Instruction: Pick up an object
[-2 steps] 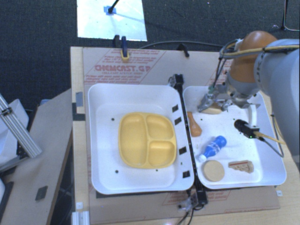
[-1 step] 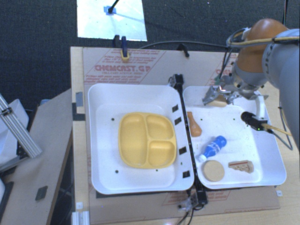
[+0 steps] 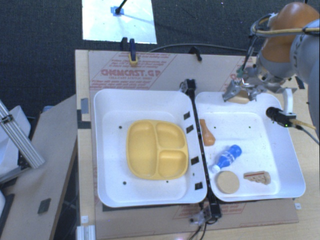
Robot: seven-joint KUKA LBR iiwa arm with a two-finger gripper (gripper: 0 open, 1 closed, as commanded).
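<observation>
The tool (image 3: 239,95) hangs over the right white bin's (image 3: 287,149) far edge above a tan piece (image 3: 241,100); its state cannot be told. Likely targets, a blue plastic bottle (image 3: 227,157) and orange drumstick-shaped toy (image 3: 206,133), lie apart.

Dark carpeted floor (image 3: 40,29) surrounds a wooden bench (image 3: 85,74), with a pale square sheet (image 3: 117,14) lying beyond it.

bright even light, slightly soft focus

Pale bench (image 3: 60,134) under a printed board (image 3: 150,69), perhaps cardboard, bearing two white bins (image 3: 107,134).
</observation>
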